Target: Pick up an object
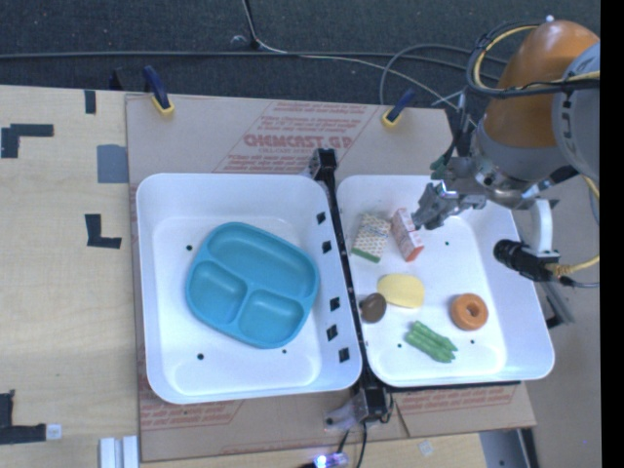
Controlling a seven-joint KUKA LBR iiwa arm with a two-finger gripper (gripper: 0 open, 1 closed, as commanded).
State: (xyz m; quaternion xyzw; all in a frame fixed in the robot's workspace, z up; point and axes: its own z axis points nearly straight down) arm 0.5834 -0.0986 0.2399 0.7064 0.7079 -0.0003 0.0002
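My arm: it is grey with an orange band, and it comes in from the right, over the top part of the right bin (pixel 507 359).

My pincer (pixel 430 213): it hangs low over the top of the right bin, just to the right of the little red and white box (pixel 407 235). I cannot tell how far open it is. I see nothing between its tips.

Little red and white box: it lies in the top half of the right bin, tilted, close beside my pincer. I cannot tell if they touch.

Speckled packet (pixel 370 234): it lies just left of the box, near the wall between the two bins. A small green piece sits at its lower edge.

Yellow lump (pixel 401 291): it sits in the middle of the right bin, below the box.

Brown round thing (pixel 372 307): it is just beside the yellow lump, on its lower left.

Orange ring (pixel 469 311): it looks like a doughnut. It lies to the right of the yellow lump, apart from it.

Green bumpy thing (pixel 430 341): it lies near the front of the right bin, below the yellow lump.

Left bin (pixel 156 203): a blue plate (pixel 252 284) with three parts lies in the middle of it.

Under the bins: a brown cardboard sheet (pixel 224 135) held by two clamps at the back.
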